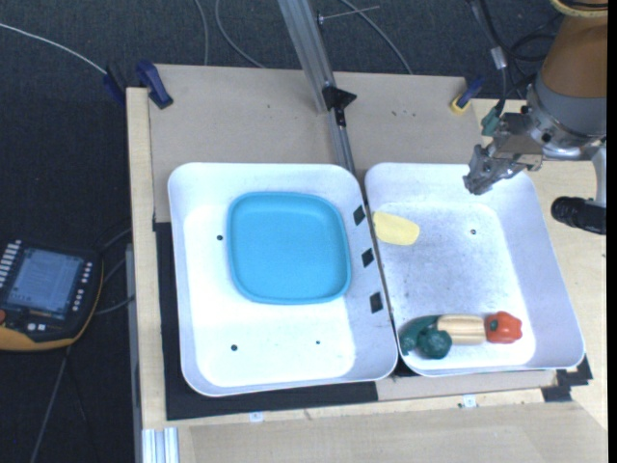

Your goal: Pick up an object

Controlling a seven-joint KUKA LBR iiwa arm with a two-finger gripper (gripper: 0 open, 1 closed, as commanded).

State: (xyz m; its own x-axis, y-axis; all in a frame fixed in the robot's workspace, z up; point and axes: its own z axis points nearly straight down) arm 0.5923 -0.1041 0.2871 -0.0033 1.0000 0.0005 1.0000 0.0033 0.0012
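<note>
- The bench (251,104) is a big pale wood board. It sits on a dark floor with thin cables lying on it.
- The left bin (193,258) is white and shallow. It sits on the left half of the bench.
- The right bin (540,249) is white too. It sits just beside the left bin, and its floor has grey speckles.
- The arm (578,66) comes in from the right. It is grey with an orange part up high.
- A blue tray (289,247) lies flat in the middle of the left bin.
- A grey metal pole (308,46) slants down from the top to the gap between the bins.
- The gripper (480,179) hangs over the far rim of the right bin. I cannot tell how it is set. Nothing shows in it.
- A yellow piece (396,228) lies near the left wall of the right bin.
- A tan stick (461,330) lies along the near wall of the right bin.
- A dark green lump (425,340) touches the left end of the stick.
- A red thing (502,327) touches the right end of the stick.
</note>
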